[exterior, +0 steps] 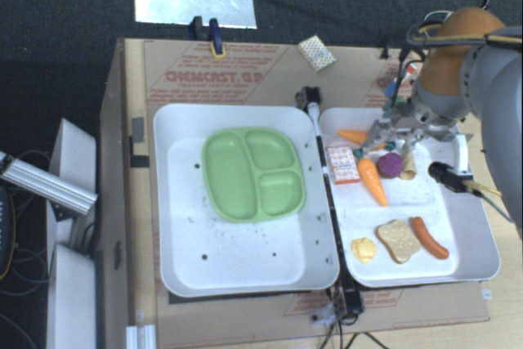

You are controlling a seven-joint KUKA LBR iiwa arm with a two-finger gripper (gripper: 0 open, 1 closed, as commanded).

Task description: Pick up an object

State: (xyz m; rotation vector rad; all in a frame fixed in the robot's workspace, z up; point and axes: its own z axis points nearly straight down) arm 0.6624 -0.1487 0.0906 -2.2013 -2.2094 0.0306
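While the gripper (391, 145), whose opening I cannot tell, hovers over crowded food in the right bin (482, 249), it may nudge the plum (391, 165) against the carrot (371, 180).

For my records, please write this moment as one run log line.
arm: over right bin | gripper: low beside purple object and carrot | grasp: not visible | green tray: left bin

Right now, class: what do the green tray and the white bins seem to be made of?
Green tray: likely moulded plastic, matt with soft sheen; smooth rounded compartments. White bins: probably thin formed plastic, slightly glossy; rounded corners, raised rims, scuffs.
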